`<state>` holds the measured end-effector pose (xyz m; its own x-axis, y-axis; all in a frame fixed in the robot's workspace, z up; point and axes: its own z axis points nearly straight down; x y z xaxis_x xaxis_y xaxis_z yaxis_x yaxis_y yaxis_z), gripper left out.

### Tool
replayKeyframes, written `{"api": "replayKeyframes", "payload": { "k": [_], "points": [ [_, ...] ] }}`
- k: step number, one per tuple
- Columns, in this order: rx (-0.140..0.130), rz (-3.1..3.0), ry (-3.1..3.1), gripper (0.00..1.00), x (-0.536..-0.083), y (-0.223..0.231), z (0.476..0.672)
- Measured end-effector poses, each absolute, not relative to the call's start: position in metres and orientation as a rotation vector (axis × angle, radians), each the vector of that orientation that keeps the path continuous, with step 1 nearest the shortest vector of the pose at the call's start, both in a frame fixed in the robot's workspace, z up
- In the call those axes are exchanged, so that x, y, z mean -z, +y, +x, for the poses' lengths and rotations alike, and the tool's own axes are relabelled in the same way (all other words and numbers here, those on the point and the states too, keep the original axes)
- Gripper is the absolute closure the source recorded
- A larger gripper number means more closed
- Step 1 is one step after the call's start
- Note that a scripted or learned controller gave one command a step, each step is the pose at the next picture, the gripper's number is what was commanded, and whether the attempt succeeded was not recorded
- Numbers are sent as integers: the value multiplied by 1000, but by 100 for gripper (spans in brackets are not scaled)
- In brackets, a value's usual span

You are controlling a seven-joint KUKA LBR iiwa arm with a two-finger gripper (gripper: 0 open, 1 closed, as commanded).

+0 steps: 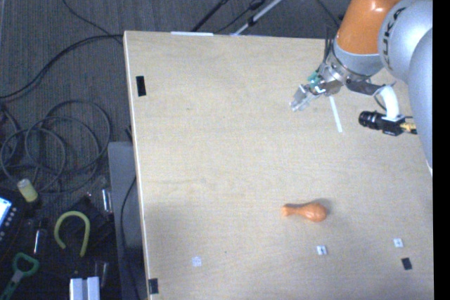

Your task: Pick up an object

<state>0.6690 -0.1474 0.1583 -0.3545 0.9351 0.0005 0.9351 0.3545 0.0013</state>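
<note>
An orange pear-shaped object (306, 211) lies on the pale wooden bench top (225, 151), toward the lower middle right. My gripper (304, 99) hangs near the upper right of the bench, well above and apart from the orange object, below the arm's orange band (364, 23). Nothing shows between its small metallic tips.
A thin white stick (335, 113) slants beside the gripper. A black fitting (380, 121) juts from the arm at the right. Small black and white markers (321, 249) dot the bench's lower right. Cables and tools lie on the floor to the left.
</note>
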Motion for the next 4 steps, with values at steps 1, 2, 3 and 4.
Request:
{"api": "replayKeyframes", "payload": {
  "k": [1, 2, 3, 4],
  "points": [
    [-1, 1987, 2435, 100, -183, -86, 668],
    [3, 1635, 2683, 100, -125, -153, 657],
    [-1, 1833, 2552, 100, -184, -85, 669],
    [3, 1766, 2599, 100, -83, -158, 631]
  ]
}}
